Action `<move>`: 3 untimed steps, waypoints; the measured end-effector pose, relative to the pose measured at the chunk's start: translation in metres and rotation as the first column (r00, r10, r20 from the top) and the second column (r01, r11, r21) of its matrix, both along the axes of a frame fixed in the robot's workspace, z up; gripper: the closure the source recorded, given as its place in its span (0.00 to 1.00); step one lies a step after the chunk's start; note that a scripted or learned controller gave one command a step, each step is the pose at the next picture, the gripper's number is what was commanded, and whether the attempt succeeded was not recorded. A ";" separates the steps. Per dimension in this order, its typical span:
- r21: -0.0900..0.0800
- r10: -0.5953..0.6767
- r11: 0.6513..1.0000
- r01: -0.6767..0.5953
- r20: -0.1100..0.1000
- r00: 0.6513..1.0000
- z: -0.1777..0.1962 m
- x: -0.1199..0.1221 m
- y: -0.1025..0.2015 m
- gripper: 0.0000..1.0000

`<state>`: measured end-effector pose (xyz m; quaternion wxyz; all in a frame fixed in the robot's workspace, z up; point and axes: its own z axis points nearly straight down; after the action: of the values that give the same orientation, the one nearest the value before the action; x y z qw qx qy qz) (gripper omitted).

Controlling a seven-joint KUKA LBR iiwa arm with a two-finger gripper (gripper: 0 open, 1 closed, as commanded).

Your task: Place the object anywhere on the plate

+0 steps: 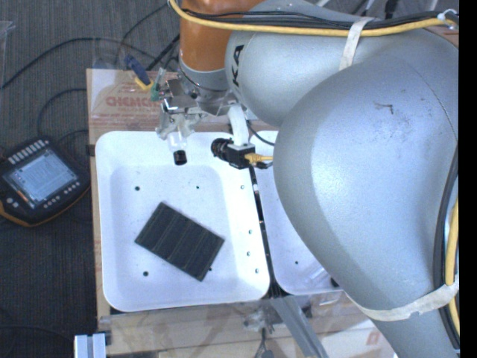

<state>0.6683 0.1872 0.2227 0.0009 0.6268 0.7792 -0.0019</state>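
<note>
A dark ridged rectangular plate (179, 241) lies flat and turned at an angle in the left white bin (119, 289), a little towards the near side. My gripper (176, 134) hangs over the bin's far rim, well beyond the plate. Just under it is a small black object (179, 157), above the bin's far wall. The view does not tell whether the object is held or resting on the bin.
The large grey arm (358, 170) covers most of the right bin (294, 271). A black cable fitting (227, 152) sticks out from the wrist. A teach pendant (37, 181) lies on the floor to the left. Cardboard (119, 99) lies behind the bins.
</note>
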 end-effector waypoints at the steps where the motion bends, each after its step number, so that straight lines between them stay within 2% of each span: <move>1: 0.001 0.075 0.997 -0.075 -0.004 0.997 -0.036 -0.066 0.027 1.00; 2: 0.002 0.488 0.873 -0.488 0.000 0.873 -0.026 -0.035 0.021 1.00; 3: 0.003 0.822 0.569 -0.822 0.002 0.569 -0.022 -0.012 0.036 1.00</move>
<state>0.6558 0.2229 0.2005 0.0008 0.1936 0.9811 0.0001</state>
